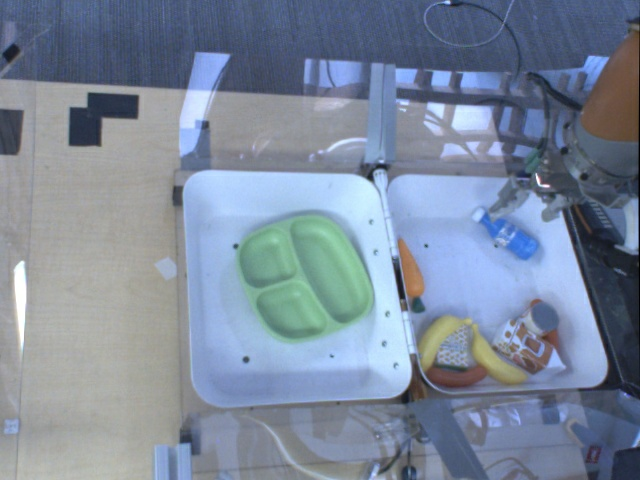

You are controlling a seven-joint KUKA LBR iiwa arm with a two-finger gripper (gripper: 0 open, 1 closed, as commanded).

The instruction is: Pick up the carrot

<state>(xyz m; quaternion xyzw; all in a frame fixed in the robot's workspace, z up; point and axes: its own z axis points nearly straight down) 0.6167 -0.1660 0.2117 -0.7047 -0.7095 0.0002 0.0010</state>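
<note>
The carrot (410,271) is orange with a green top and lies along the left wall of the right bin (470,278), next to the divider. My gripper (531,202) hangs open over the far right part of that bin, fingers pointing down, well to the right of the carrot. A small blue bottle (508,234) lies just below and left of the fingertips. Nothing sits between the fingers.
A green divided plate (303,277) rests in the left bin (215,368). In the near part of the right bin lie a banana (497,360), a red item beneath it and a brown-and-white carton (528,341). Cables run behind the bins.
</note>
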